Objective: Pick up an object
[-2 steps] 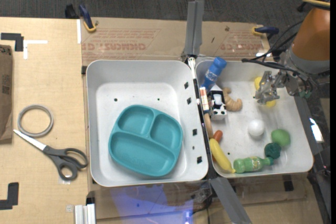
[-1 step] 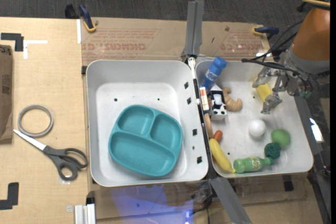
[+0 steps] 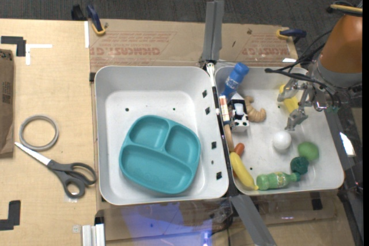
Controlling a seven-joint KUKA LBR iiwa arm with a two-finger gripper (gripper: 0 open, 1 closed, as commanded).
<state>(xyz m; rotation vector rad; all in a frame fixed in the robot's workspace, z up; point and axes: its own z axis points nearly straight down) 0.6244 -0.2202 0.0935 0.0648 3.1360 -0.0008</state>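
Objects fill the right bin (image 3: 328,178): one white ball (image 3: 282,141), one banana (image 3: 242,170), one green bottle (image 3: 275,181), one blue bottle (image 3: 235,79), one toy cow (image 3: 238,114) and one green ball (image 3: 308,151). The gripper (image 3: 298,105) hangs just above the white ball, fingers spread, pinching nothing. The left bin (image 3: 109,101) holds one teal divided plate (image 3: 159,154). On the wooden bench (image 3: 46,193) lie one pair of scissors (image 3: 60,170) and one tape roll (image 3: 38,132).

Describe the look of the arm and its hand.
The arm shows a rounded orange section above a grey wrist. Thin black cables run from the wrist. The hand is bare silvery metal with slim fingers.
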